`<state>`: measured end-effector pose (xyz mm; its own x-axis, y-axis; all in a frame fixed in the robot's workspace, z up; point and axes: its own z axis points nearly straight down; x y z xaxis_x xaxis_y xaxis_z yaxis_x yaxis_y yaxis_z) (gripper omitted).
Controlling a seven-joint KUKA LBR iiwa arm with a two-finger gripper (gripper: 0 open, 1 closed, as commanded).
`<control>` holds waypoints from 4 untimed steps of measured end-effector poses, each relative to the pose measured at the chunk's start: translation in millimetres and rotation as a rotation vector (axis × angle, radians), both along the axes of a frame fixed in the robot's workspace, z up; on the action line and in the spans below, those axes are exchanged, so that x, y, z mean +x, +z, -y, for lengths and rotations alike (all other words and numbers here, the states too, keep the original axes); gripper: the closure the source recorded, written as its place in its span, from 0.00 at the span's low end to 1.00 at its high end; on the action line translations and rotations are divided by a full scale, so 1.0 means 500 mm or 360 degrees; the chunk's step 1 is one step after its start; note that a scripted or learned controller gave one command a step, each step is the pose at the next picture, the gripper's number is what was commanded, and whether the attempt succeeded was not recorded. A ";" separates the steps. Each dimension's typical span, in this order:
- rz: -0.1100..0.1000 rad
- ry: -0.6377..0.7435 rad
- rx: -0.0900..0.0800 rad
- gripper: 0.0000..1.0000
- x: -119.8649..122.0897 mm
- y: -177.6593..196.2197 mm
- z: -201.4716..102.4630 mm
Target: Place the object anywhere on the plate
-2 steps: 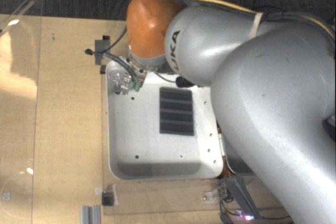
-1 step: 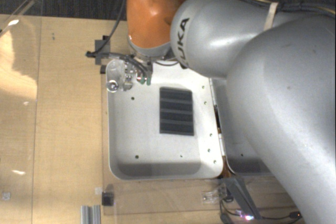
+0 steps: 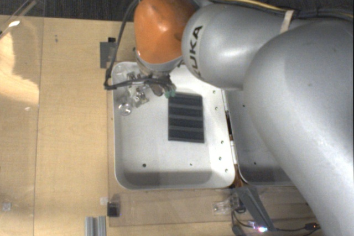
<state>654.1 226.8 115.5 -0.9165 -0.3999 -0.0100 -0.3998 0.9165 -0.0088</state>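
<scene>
Seemingly early: gripper (image 3: 133, 98), grip state unclear, hovers in the bin (image 3: 166, 174), dark ridged plate (image 3: 186, 118) just beside it, unloaded

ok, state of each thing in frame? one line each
arm: reaching in from the right, over the left bin's top-left corner
pincer: low in that corner, grip unclear
dark ribbed plate: flat in the left bin, nothing on it
left bin: holds the plate
right bin: mostly hidden by the arm
</scene>
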 end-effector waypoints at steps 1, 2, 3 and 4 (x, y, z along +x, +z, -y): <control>0.0000 0.0893 0.0009 1.00 0.033 0.106 0.000; 0.0019 0.0887 0.0018 1.00 0.037 0.134 -0.004; 0.0038 0.0883 0.0027 1.00 0.041 0.162 -0.007; 0.0057 0.0878 0.0037 1.00 0.045 0.189 -0.011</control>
<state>676.8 232.3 210.1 -0.5702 -0.8199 -0.0516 -0.8205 0.5715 -0.0136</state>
